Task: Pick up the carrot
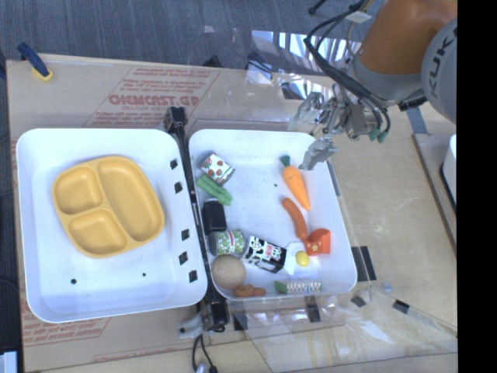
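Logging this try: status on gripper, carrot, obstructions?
Gripper above right bin's top right corner, holding nothing. Carrot lying in bin, just below gripper, ungrasped. Sausage close below carrot; nothing on top.

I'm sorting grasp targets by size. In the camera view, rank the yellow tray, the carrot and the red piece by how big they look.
1. Yellow tray, by far the largest.
2. Carrot.
3. Red piece, a little smaller than the carrot.

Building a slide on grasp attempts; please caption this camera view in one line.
Gripper hovers over the right bin's far edge, just above the carrot; yellow tray sits in the left bin.
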